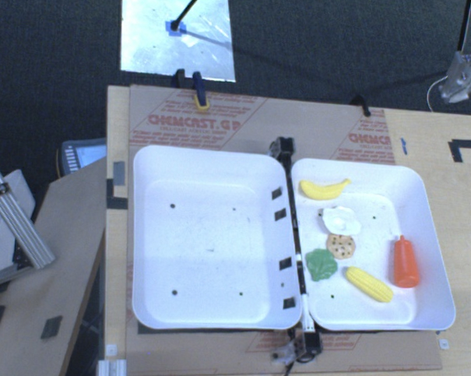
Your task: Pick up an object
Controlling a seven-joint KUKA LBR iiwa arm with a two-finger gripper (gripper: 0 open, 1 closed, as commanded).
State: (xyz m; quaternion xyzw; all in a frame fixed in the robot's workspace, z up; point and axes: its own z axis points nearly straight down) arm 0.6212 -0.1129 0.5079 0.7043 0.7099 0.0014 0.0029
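Pickable things crowded the right bin [433,223], cookie [341,246] touching fried egg [341,221] and broccoli [321,264], so a grab could nudge neighbours or slip; end effector [461,76] sat upper right, opening impossible to tell.

floor [343,40]: dark carpet | bench [316,121]: cardboard-topped | silver sheet [178,33] on floor, far side

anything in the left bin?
No. The left bin shows bare white floor; the banana, corn and bottle all lie in the right bin.
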